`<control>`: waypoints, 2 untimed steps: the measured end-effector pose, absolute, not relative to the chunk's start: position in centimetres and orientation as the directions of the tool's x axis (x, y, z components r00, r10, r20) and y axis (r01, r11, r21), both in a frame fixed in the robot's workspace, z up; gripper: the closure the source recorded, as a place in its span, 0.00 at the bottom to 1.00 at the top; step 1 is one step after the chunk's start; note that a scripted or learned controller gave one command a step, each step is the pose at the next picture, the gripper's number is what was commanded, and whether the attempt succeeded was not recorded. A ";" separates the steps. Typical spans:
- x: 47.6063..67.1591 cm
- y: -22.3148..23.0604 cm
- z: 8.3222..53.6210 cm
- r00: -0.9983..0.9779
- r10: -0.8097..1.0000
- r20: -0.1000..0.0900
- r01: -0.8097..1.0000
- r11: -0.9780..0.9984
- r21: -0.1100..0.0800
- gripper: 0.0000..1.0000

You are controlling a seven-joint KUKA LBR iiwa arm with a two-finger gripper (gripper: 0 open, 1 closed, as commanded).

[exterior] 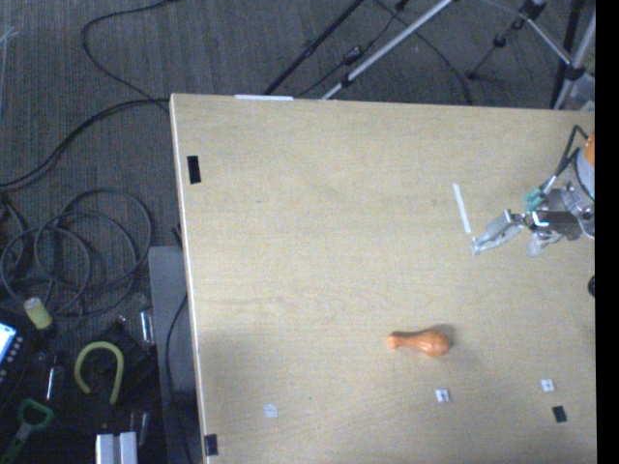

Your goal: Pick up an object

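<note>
1. Orange object lies on the worktop, low and right of centre, its narrow end pointing left.
2. My gripper is at the right edge, well apart from it – the jaws spread open, nothing between them.
3. White stick lies just beside my left fingertip.
4. Cables coil on the floor – left of the worktop.

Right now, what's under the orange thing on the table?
The orange thing lies right on the bare wooden table; nothing else shows beneath it. The patch it covers is hidden. The pincer is off to its upper right.
</note>
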State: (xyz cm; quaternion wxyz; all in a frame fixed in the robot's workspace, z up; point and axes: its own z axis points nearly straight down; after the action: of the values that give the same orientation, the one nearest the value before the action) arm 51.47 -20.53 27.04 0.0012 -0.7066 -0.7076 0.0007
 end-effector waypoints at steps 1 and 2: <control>58.0 -20.3 16.8 -0.147 0.989 0.000 0.989 0.147 -0.002 0.00; 62.5 -18.0 8.3 -0.290 0.957 0.000 0.957 0.290 -0.001 0.00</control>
State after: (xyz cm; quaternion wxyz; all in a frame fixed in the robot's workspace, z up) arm 62.52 -18.01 8.33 0.0002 -0.5957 -0.8032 0.0005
